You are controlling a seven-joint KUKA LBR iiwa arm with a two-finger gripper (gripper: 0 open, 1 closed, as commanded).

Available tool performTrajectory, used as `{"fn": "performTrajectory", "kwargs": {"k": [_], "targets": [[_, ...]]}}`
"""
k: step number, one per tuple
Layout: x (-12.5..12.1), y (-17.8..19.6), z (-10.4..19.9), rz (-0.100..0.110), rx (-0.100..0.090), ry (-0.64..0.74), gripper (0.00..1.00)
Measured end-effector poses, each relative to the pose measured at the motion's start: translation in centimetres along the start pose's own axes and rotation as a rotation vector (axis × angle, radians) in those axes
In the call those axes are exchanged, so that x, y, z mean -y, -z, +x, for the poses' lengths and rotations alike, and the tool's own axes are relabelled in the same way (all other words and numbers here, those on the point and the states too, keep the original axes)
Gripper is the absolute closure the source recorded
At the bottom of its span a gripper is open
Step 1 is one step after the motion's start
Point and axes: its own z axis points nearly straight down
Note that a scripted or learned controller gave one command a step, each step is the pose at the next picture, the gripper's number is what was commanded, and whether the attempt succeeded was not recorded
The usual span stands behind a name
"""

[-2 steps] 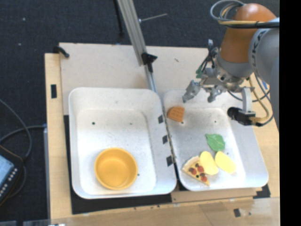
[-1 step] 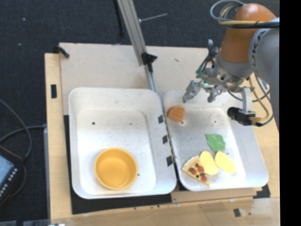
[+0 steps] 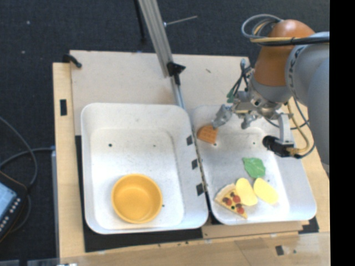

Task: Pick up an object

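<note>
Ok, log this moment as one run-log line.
hand: above right bin, far end | fingers: spread, nothing between | nearest: orange block | left bin: yellow bowl

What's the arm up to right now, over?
Gripper over right bin, fingers open, nothing between them. Orange block lies just beside one finger, at bin's left wall. Nothing in the way. Over.
</note>
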Motion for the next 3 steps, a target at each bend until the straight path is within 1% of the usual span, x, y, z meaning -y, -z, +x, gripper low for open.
{"fn": "performTrajectory", "kwargs": {"k": [1,2,3], "targets": [[-0.9,-4.9,-0.2,-0.001,0.0,0.0,0.0],[-1.3,-7.4,-0.4,-0.015,0.001,-0.002,0.0],[-1.5,-6.1,-0.5,-0.02,0.001,-0.004,1.0]]}}
